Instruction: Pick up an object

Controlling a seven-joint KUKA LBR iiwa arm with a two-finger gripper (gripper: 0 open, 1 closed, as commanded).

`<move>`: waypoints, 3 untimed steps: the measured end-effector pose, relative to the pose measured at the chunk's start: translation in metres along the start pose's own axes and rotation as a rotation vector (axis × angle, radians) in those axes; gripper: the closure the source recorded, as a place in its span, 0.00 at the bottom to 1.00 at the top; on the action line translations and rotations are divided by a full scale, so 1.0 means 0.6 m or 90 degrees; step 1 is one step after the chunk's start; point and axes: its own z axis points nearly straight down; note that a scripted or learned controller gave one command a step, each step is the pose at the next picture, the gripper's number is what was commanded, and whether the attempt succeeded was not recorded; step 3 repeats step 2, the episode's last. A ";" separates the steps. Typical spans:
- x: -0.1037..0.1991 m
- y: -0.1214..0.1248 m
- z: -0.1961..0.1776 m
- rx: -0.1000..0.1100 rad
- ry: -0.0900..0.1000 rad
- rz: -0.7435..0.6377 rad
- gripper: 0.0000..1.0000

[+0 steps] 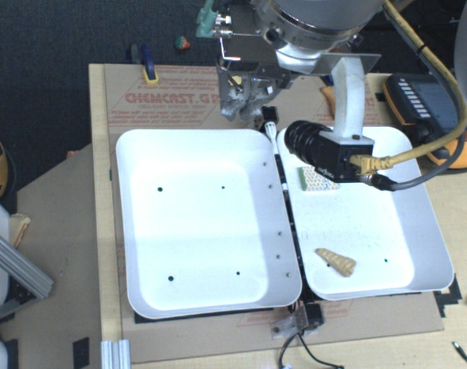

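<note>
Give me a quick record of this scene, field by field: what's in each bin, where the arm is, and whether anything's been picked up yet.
left bin: white, shallow, small dark dots on its floor
right bin: white, shallow, two objects inside
tan cone-shaped object: lies on the right bin's floor, near its front
green-and-white patterned piece: at the back of the right bin, partly hidden by the arm's black attachment
arm: over the bins' back edge
gripper: beyond the bins' back edge, above the board
picked up: nothing seen in the gripper

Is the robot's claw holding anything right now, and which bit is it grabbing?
It cannot be told. The gripper hangs above the bench behind the bins. The tan cone-shaped shell and green-and-white patterned card lie in the right white bin.
</note>
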 end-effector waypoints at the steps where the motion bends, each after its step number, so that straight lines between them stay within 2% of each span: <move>1: -0.003 -0.009 0.302 0.022 -0.011 0.002 1.00; 2: -0.001 -0.001 0.085 0.002 -0.001 0.000 1.00; 3: -0.001 -0.001 0.085 0.002 -0.001 0.000 1.00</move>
